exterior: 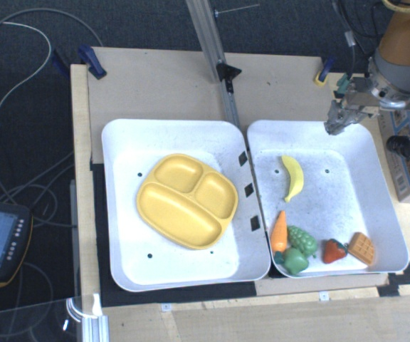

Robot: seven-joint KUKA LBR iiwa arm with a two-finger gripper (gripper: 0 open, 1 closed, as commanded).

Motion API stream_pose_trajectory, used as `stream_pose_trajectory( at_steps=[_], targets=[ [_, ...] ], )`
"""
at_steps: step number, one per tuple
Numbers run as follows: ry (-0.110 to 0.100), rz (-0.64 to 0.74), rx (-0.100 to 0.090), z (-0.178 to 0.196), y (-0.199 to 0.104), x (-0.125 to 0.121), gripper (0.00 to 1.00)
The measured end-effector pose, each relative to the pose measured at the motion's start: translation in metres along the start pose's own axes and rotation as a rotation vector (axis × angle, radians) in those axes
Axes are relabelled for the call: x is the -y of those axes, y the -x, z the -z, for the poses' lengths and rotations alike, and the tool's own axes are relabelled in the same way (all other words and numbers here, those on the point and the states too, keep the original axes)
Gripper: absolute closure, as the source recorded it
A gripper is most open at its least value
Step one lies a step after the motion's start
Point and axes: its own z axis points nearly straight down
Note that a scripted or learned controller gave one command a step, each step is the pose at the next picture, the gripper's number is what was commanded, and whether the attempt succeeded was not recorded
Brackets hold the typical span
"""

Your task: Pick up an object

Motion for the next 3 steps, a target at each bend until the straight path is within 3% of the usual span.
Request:
stream_pose_trajectory(
  at_steps=[1, 3],
  targets=[
    [-0.007, 0.005, -0.005, 0.008, -0.054, 0.013, 1.0],
    [-0.011, 0.005, -0.004, -0.011, -0.165, 0.045, 1.0]
  ],
)
